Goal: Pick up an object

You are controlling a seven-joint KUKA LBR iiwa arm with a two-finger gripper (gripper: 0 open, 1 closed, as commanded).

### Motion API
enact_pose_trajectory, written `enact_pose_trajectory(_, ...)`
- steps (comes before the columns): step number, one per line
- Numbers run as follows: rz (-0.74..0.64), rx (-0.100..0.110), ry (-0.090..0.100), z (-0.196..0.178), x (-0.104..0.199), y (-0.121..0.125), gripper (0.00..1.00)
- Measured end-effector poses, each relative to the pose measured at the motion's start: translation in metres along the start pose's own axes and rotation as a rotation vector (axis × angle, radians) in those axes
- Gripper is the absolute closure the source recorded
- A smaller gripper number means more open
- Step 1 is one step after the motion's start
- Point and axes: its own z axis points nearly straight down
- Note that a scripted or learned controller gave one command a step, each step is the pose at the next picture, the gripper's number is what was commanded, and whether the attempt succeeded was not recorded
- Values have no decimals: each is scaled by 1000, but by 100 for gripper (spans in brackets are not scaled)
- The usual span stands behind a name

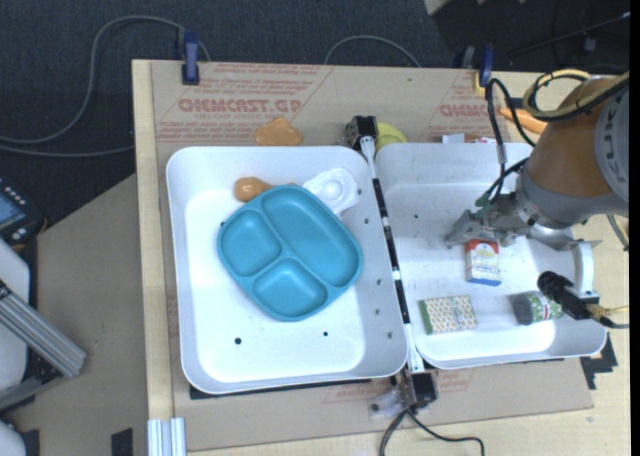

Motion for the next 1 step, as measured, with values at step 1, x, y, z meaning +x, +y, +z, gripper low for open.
enact_pose_trajectory(1, 0, 1, 0, 11, 5, -6, 0)
